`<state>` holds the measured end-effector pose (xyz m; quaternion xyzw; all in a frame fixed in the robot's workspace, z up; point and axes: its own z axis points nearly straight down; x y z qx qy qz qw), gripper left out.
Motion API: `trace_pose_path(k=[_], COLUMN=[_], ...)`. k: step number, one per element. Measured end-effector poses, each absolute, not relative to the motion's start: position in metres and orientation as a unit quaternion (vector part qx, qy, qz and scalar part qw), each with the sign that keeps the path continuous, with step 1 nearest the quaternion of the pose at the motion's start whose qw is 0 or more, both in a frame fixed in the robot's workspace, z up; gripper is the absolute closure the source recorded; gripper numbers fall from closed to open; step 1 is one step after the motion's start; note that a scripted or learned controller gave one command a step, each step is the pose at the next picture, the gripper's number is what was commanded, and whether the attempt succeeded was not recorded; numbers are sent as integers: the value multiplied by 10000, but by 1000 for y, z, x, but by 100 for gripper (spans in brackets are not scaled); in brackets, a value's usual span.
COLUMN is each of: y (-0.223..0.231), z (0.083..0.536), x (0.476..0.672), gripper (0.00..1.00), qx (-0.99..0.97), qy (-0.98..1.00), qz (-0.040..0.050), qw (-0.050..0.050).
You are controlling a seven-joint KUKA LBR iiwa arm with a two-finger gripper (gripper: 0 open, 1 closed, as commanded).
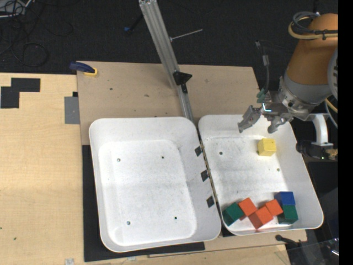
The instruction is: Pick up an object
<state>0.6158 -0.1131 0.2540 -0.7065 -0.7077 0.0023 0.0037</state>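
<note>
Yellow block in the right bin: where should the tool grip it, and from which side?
Grip the yellow block across two opposite side faces, coming straight down from above. It sits alone on the right bin floor, all sides free, just below the tool.

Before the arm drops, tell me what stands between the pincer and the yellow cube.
Nothing visible. The pincer hovers over the right bin near its far rim, the yellow cube lies alone just beside it, and the other blocks cluster at the near rim.
</note>
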Motion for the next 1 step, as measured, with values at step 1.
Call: trace_pose_path(k=[1], y=[-114], z=[257], x=[617], gripper=[0], qx=[-7067], qy=[-7075], qz=[8], qw=[16])
